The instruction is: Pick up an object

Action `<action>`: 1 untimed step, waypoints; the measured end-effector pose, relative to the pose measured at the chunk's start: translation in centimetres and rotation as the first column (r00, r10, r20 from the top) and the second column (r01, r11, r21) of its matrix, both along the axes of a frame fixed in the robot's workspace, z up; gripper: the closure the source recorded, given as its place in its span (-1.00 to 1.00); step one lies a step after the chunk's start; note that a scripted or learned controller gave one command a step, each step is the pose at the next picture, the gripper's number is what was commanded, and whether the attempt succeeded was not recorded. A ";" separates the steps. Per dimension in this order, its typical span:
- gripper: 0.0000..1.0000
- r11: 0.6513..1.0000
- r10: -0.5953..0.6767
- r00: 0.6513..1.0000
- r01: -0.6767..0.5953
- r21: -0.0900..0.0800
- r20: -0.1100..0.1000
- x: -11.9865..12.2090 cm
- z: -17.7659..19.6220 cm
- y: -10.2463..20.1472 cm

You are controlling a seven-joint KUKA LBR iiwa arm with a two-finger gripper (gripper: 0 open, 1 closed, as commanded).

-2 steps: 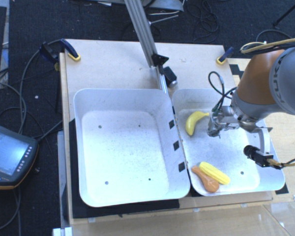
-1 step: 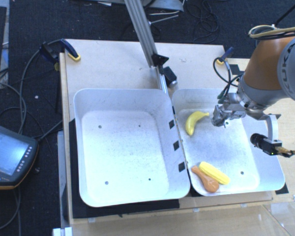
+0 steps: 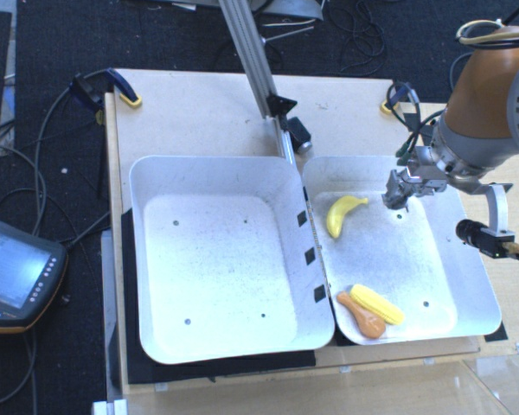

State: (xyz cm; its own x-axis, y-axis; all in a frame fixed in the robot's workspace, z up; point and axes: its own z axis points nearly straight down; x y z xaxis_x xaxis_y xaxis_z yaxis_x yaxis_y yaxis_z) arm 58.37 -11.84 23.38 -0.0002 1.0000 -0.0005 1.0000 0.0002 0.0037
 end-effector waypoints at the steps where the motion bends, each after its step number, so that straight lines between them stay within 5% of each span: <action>1: 1.00 1.000 0.000 1.000 0.000 0.000 0.001 0.1 5.2 0.0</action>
